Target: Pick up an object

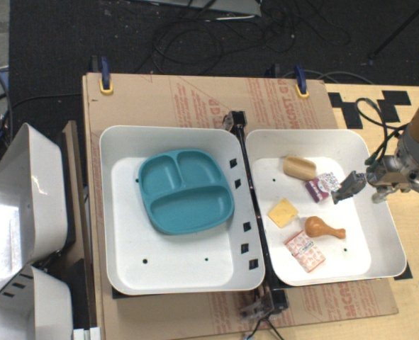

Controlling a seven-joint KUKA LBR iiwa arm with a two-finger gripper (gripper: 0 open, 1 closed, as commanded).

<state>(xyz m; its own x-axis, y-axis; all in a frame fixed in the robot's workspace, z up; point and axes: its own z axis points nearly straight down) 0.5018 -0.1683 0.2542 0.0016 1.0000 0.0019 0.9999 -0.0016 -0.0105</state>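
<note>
The right bin holds several small items. A tan bread roll lies near its back. Just right of the roll is a purple and white packet. A yellow cheese slice sits mid-bin, an orange drumstick to its right, and a red and white packet near the front. My gripper reaches in from the right edge and hovers just right of the purple packet, with nothing visibly held.
The left bin carries a teal divided plate. A black divider runs between the bins. Cardboard bench surface surrounds both bins, and cables lie at the right near the arm.
</note>
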